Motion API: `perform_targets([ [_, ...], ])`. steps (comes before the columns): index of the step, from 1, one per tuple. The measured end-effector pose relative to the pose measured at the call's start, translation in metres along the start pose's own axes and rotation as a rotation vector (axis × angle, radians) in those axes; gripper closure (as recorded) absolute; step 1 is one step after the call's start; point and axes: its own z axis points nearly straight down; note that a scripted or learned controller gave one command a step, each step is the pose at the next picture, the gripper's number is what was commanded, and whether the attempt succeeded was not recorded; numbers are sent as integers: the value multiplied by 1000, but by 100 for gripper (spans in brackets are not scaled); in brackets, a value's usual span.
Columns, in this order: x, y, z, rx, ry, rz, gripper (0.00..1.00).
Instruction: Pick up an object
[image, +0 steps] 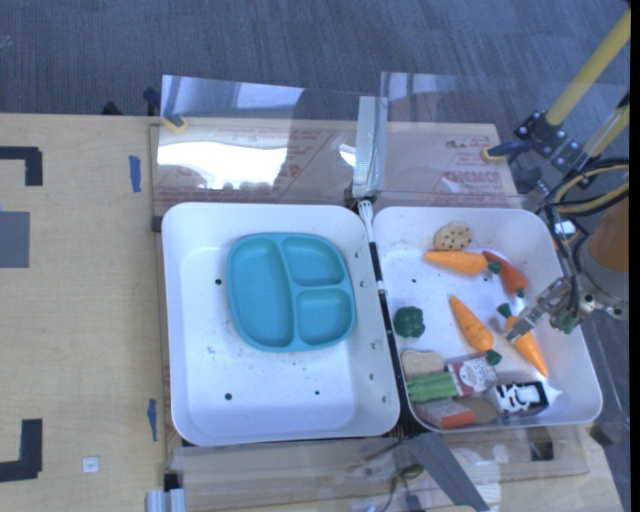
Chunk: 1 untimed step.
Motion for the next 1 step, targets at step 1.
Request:
perform_targets([
  [1, 124, 131, -76, -4, 5, -1, 100],
])
